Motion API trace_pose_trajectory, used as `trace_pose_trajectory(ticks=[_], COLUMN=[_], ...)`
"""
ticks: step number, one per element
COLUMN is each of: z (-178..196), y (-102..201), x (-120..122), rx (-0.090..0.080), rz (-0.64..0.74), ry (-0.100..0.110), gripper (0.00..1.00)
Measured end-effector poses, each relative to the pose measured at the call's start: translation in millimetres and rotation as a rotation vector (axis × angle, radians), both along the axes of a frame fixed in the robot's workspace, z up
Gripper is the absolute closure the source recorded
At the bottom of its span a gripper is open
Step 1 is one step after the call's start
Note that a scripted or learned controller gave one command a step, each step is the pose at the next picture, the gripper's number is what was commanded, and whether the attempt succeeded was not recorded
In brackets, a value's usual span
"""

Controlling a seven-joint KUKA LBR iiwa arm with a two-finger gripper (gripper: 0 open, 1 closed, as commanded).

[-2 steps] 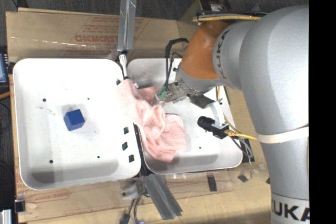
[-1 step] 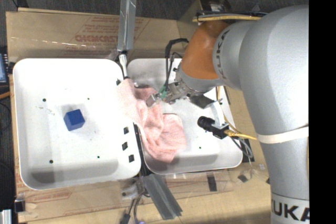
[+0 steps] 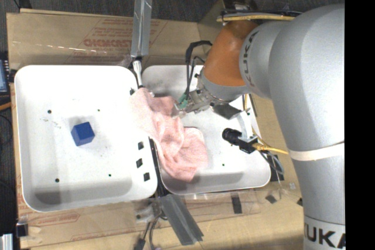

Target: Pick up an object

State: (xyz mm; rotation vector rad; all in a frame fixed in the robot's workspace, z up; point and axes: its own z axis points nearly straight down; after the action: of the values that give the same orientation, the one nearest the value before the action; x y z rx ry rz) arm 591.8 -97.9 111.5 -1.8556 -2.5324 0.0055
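A crumpled pink cloth (image 3: 176, 140) lies in the right bin (image 3: 246, 175), draped over the wall between the two bins at its upper left. My gripper (image 3: 183, 107) is low over the cloth's upper edge, at or touching the fabric, and the wrist hides whether anything is held. A small blue cube (image 3: 83, 133) sits in the left bin (image 3: 35, 85), well away from the gripper.
The grey arm with its orange band (image 3: 225, 61) covers the right bin's upper right. A metal bar (image 3: 140, 26) stands behind the bins' divider. Brown cardboard (image 3: 64, 32) lies under the bins.
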Motion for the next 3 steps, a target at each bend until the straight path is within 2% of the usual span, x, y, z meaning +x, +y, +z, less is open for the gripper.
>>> trace_pose_trajectory(ticks=[1,2,3], z=[0,-20,-20], y=[0,0,-13], x=[0,48,6], rx=[0.0,0.001,0.002], rz=[0.0,-0.083,-0.053], ry=[0.0,-0.002,0.0], gripper=[0.0,0.0,0.0])
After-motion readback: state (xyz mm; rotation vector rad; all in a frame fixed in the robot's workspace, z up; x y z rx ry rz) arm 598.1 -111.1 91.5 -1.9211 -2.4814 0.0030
